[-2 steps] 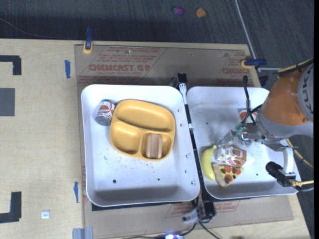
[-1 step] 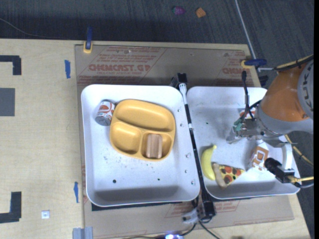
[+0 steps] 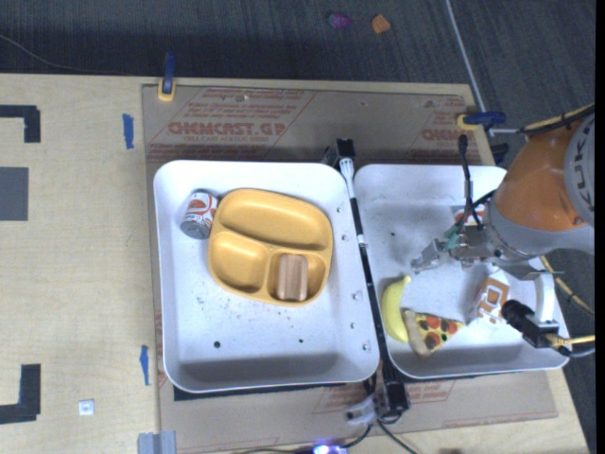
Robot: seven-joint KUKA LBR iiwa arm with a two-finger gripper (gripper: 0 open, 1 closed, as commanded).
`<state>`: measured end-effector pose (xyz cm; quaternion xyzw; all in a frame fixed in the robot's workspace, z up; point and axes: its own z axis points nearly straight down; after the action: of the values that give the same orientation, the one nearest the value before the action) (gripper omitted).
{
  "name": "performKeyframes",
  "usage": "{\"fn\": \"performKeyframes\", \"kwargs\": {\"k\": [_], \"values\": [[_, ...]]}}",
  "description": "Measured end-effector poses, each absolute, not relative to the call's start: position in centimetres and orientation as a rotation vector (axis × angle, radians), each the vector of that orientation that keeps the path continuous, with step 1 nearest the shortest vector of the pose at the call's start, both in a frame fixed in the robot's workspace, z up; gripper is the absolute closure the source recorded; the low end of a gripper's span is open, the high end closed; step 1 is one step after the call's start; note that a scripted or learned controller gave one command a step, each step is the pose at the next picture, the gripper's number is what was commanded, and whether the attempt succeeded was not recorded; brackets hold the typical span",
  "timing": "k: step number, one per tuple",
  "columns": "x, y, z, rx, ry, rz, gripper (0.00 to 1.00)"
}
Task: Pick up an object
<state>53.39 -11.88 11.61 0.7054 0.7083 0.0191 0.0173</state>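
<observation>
- A slice of toy pizza, a tan plastic wedge with red dots, is lying at the near side of the right-hand shallow white bin, and a yellow plastic banana is lying just beside it, seemingly touching its left edge; either could serve as the thing to pick up.
- A small white-and-orange block-like object is sitting a little right of the pizza slice, close under the arm, and its exact shape is too unclear to tell.
- The grey metal gripper is hanging over the middle of the right bin, up from the banana and pizza slice, and nothing is showing between its fingers; whether it is open or closed I cannot tell.
- The grey arm with the orange band is reaching in from the right and covering that bin's far right part.
- To do the step well, I judge the gripper should be centring over one item alone, probably the banana's free curved end, so the neighbouring slice is not getting nudged or pinched along with it.
- In the left-hand white bin, a yellow sectioned plastic tray is holding a brown cylindrical piece, with a crushed red-and-silver can touching its left edge.
</observation>
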Motion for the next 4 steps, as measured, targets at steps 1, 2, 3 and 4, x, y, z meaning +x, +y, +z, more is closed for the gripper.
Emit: {"fn": "performKeyframes", "kwargs": {"k": [1, 2, 3, 4], "values": [[48.5, -9.5, 8.9, 2.207, 2.208, 0.016, 0.0], [48.6, -9.9, 10.1, 2.203, 2.194, 0.013, 1.0], [48.0, -2.7, 18.5, 2.22, 2.222, 0.002, 1.0], [48.0, -2.7, 18.5, 2.22, 2.222, 0.002, 0.0]]}}
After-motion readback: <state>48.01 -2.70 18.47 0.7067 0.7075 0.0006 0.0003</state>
